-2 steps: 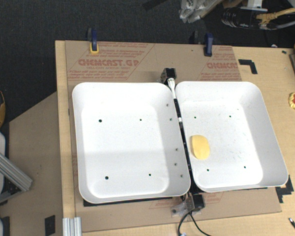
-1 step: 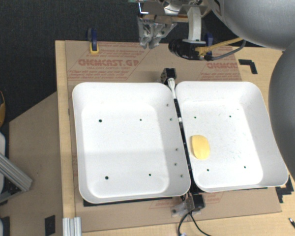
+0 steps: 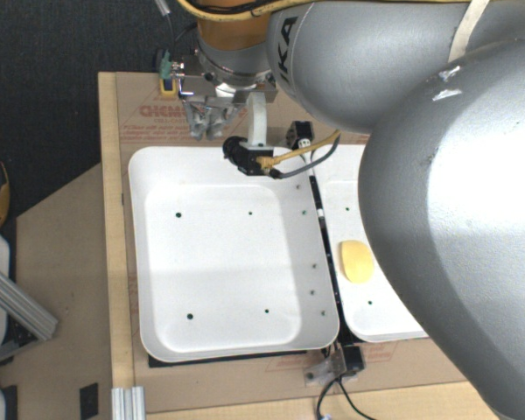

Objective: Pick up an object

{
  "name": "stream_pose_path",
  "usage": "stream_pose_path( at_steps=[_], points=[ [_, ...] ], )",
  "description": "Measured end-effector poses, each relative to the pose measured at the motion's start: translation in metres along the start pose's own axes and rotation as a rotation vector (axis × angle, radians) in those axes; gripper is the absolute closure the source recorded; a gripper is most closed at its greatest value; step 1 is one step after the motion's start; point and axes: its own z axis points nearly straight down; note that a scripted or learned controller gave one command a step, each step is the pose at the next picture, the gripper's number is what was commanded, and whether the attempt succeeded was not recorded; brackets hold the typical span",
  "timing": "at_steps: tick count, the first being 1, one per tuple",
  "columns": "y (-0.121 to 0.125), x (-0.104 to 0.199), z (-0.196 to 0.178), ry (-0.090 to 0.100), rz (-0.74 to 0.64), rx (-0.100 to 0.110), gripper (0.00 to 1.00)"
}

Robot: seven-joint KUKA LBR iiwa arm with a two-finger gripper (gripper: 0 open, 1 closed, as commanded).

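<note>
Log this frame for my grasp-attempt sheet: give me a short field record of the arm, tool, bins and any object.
arm: grey with orange band, reaching in from the right
tool: above the far rim of the left bin
held object: none seen
right bin: yellow object near its left wall, largely covered by the arm
task state: not yet picked up

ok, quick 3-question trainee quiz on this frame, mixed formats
1. True or false: the yellow object lies in the right bin.
2. Where is the hand? A) above the left bin's far rim B) over the yellow object C) at the left bin's near edge
3. Fill in: the band above the arm's wrist is ____.

Key: 1 true; 2 A; 3 orange
</note>
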Motion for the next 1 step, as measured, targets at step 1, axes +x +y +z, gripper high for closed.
stream_pose_path(
  at_steps=[1],
  points=[
    [-0.0108, -0.0042, -0.0402, 0.003, 0.005, -0.017, 1.00]
  ],
)
